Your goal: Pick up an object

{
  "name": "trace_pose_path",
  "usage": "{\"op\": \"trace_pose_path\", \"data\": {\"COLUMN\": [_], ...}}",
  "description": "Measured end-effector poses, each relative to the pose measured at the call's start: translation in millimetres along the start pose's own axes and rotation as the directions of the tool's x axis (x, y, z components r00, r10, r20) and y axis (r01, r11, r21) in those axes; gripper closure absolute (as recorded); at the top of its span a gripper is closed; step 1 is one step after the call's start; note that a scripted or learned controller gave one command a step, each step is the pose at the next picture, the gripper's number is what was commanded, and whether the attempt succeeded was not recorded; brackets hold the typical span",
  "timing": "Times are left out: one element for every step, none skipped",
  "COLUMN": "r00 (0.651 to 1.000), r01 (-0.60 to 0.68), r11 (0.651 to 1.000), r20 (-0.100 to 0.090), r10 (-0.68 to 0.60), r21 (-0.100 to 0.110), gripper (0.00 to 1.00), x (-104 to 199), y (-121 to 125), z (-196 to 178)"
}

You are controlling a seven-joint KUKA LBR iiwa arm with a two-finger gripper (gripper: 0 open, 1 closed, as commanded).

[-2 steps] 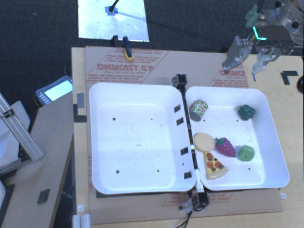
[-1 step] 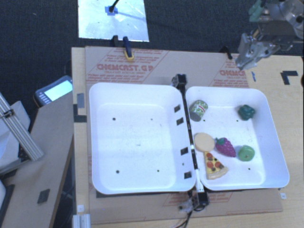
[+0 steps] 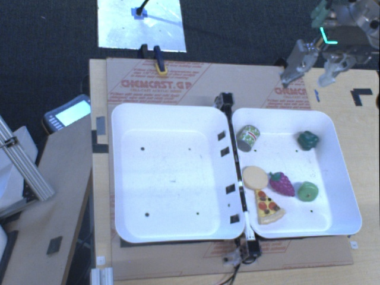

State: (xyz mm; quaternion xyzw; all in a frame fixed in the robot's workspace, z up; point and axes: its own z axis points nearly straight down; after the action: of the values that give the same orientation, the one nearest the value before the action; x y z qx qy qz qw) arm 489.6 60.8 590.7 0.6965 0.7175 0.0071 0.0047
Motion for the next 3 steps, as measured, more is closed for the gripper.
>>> {"op": "trace_pose_path", "data": {"r00": [1.0, 1.0, 1.0], "r01": [0.003, 0.004, 0.007], "r11": [1.0, 1.0, 1.0], "r20": [-0.001, -0.001, -0.001], "r10": [-0.003, -0.004, -0.007], "r21": [-0.004, -0.003, -0.006], "gripper": [1.0, 0.0, 1.0], "x": [0.1, 0.0, 0.1], "y": [0.6, 0.5, 1.0], "z": [-11.6, -11.1, -22.8]}}
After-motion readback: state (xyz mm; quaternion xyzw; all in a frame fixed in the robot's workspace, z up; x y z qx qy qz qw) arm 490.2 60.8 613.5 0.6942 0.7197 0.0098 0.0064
